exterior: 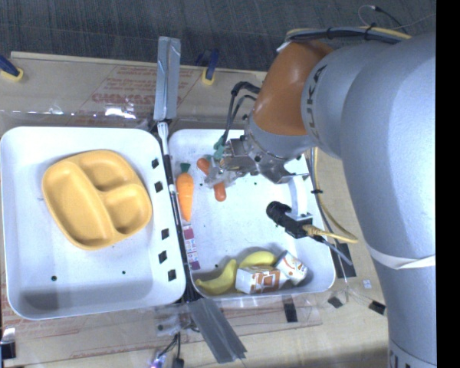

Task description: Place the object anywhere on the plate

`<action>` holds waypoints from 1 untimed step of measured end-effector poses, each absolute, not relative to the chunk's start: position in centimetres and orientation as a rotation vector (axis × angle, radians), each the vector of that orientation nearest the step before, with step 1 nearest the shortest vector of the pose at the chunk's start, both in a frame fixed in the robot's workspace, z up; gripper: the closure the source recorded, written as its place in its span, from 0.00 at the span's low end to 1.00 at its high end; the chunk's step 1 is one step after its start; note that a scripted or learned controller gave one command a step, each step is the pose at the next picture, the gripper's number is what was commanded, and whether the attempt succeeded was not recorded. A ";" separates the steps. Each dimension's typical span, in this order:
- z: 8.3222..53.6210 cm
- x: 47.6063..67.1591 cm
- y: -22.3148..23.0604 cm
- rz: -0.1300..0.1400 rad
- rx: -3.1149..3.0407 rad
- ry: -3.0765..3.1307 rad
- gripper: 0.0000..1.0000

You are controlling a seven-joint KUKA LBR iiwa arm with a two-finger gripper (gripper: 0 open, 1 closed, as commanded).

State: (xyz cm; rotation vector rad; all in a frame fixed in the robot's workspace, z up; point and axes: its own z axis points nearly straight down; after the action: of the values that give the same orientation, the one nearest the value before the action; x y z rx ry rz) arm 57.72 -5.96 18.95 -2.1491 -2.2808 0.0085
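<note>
The gripper (217, 176) is hovering at twelve o'clock in the right bin (241, 232); whether it is gripping anything, I cannot tell. The carrot (185, 195) is lying at nine o'clock there. The plate (96, 198) is sitting in the left bin (31, 282).

The bench (77, 90) is covered with brownish printed board and carries two shallow white bins side by side. The left bin (31, 274) lies toward nine o'clock, the right bin (245, 228) toward the centre, their inner rims touching. Blue clamps (4, 64) grip the board's edge at eleven o'clock.
</note>
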 end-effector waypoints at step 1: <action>24.1 57.3 -2.1 0.003 -1.853 -2.534 1.00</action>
State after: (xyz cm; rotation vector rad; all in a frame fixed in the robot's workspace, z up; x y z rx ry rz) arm 57.33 -2.11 24.10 -1.8531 -2.5343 0.0027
